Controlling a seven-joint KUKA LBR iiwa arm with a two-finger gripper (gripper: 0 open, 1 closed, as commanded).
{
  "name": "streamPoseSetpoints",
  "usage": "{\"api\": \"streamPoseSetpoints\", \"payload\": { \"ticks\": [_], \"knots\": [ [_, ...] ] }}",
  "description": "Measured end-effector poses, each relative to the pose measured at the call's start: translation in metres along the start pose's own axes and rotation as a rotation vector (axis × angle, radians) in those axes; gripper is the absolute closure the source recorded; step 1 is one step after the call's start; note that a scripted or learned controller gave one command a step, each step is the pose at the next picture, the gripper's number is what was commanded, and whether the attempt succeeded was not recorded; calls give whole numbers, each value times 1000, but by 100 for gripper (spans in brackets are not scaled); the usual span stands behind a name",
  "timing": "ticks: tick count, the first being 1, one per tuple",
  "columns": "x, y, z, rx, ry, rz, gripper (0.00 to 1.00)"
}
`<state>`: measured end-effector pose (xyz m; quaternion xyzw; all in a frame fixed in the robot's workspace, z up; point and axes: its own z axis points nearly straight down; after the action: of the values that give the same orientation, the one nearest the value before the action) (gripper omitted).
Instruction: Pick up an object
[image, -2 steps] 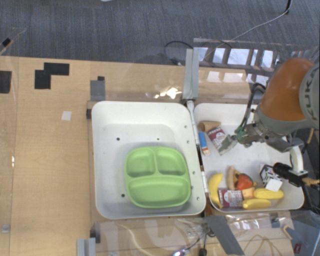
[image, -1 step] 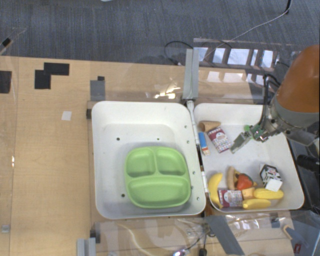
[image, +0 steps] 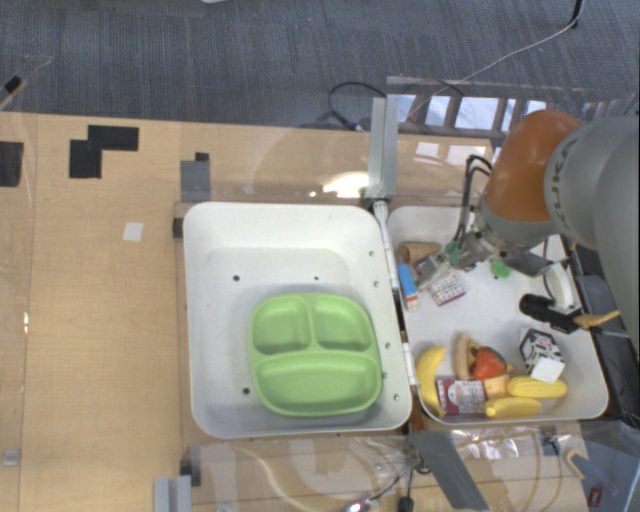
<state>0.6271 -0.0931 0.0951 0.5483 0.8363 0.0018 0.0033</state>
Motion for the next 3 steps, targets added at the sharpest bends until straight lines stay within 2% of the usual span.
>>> {"api": "streamPoseSetpoints", "payload": {
  "ticks": [1,2,3],
  "knots": [
    [0,2,-10,-5,-1,-2,100],
    [-39,-34,-53,1,0,-48,100],
    [10,27,-90,1,2,-20,100]
  ]
}}
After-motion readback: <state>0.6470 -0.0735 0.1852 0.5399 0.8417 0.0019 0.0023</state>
